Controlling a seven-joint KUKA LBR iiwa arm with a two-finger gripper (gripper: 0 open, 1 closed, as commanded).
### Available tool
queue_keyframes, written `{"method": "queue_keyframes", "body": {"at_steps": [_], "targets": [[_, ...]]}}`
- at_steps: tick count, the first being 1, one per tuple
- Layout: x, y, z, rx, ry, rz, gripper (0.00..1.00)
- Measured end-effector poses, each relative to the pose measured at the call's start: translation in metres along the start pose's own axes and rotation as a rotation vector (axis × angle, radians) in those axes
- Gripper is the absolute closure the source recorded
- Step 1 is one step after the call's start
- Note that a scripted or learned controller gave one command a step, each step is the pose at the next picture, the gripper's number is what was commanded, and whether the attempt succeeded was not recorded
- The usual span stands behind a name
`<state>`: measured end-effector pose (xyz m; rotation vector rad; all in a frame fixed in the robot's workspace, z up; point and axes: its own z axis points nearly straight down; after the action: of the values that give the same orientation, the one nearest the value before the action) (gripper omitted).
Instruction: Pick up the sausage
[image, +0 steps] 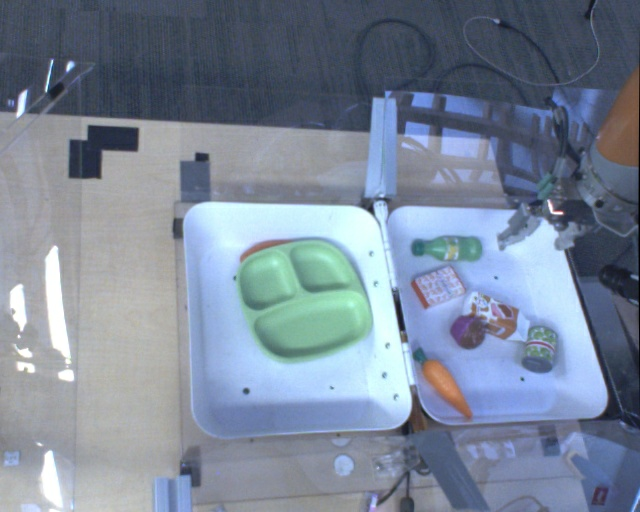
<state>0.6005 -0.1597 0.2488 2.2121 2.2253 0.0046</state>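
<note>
The sausage (263, 245) shows as a thin reddish-orange strip in the left bin (215, 330), peeking out from behind the back-left edge of a green divided plate (303, 298) that hides most of it. My gripper (541, 231) hangs over the back right corner of the right bin (580, 330), far to the right of the sausage. Its two fingers (514, 229) are spread apart and open, with nothing between them.
The right bin holds a green bottle (447, 247), a red patterned box (438, 287), a purple round item (467, 331) beside a colourful packet (497, 318), a small can (540, 349) and a carrot (444, 384). A metal divider (392, 290) separates the bins.
</note>
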Motion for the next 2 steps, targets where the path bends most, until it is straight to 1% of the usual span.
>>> {"method": "queue_keyframes", "body": {"at_steps": [1, 2], "targets": [[-0.045, -0.019, 0.118, 0.001, 0.0, -0.087, 0.0], [0.027, -0.031, 0.16, -0.006, 0.001, -0.131, 0.0]]}}
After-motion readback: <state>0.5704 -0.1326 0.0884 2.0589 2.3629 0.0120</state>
